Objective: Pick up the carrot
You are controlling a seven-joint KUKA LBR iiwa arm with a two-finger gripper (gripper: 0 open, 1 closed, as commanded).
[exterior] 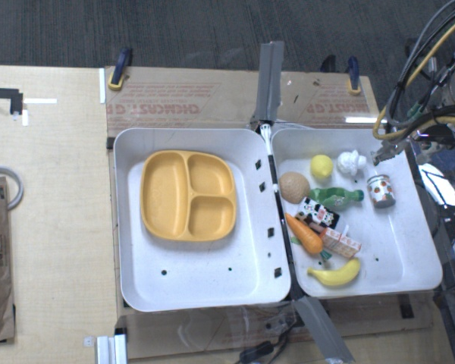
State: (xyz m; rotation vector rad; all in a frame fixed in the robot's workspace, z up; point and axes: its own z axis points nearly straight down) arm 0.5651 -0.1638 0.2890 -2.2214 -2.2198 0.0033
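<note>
Orange carrot point(305, 234) lies slantwise low in the right bin point(409, 268), hemmed by the small box point(340, 242) and banana point(335, 274), so the hand, whose opening I cannot tell, should straddle its middle crosswise.
</note>
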